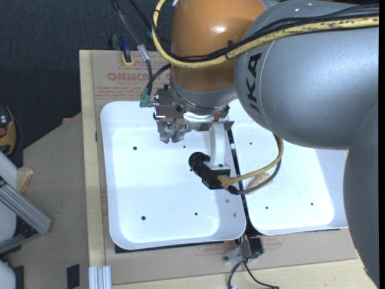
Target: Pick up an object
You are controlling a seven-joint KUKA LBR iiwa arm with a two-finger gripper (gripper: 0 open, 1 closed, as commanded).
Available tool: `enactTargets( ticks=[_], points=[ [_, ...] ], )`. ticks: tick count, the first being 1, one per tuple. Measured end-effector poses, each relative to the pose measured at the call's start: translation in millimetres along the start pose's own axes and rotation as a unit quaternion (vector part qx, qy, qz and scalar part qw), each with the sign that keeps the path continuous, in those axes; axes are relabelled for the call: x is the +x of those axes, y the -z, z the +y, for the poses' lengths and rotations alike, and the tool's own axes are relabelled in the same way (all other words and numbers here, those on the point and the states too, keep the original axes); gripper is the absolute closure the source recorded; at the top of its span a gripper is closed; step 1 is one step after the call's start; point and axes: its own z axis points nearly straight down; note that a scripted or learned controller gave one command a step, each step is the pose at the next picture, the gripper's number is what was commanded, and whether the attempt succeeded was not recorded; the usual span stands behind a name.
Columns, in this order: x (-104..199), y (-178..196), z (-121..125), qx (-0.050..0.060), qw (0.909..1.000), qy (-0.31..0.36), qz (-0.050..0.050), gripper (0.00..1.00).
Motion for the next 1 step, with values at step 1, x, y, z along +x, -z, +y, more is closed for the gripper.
enactTargets(
  ticks=[1],
  points=[
    [-0.6, 15.4, 1.7, -0.005, 1.0, 0.0, 0.002, 1.0]
  ],
)
